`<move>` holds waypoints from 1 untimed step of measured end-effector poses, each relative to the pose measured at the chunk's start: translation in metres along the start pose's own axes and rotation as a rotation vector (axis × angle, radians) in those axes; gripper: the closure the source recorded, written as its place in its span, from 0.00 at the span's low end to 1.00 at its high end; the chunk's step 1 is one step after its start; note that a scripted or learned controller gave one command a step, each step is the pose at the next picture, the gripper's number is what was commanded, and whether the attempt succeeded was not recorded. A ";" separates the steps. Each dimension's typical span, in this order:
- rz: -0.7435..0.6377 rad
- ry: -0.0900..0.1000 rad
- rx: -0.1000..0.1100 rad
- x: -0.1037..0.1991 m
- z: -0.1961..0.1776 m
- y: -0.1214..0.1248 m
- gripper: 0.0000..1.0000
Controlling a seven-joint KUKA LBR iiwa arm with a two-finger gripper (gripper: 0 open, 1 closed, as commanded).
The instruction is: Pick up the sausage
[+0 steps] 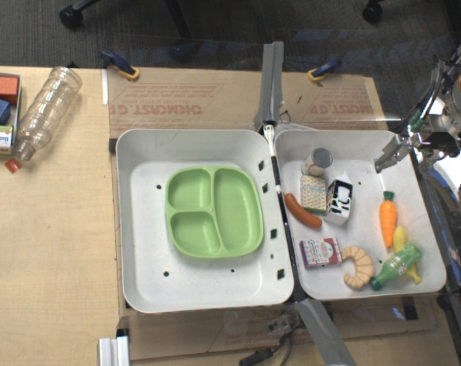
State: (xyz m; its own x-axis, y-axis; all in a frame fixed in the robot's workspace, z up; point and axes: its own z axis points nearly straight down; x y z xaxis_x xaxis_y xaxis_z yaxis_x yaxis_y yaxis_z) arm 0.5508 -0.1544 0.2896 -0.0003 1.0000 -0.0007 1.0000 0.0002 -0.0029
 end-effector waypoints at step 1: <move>0.044 0.000 0.002 0.073 0.051 -0.068 0.00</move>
State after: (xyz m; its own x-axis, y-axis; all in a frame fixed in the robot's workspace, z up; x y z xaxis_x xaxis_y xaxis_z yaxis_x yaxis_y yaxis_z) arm 0.4824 -0.0812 0.2389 0.0437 0.9990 -0.0005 0.9990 -0.0437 -0.0049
